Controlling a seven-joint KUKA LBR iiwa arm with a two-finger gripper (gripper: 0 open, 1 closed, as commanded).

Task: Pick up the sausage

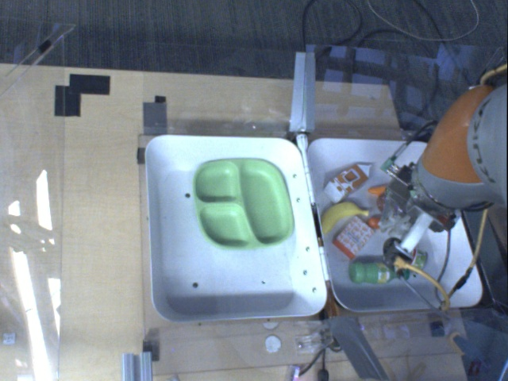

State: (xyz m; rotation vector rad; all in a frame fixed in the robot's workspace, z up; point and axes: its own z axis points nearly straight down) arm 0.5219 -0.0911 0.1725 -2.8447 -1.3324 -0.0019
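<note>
Over right bin (468, 292), claw (394, 213) state unclear; sausage unidentifiable among clutter (likely light, smooth; grip mid-length).

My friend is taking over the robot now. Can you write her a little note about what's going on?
Tool: low over the right bin; I cannot tell open from shut, or whether it holds anything.
Things: that bin holds a yellow banana, a green bottle and small packets. I cannot make out the sausage for sure. The green divided plate sits in the left bin.
Done: no pickup visible.
Left: find, grab and lift the sausage.
</note>
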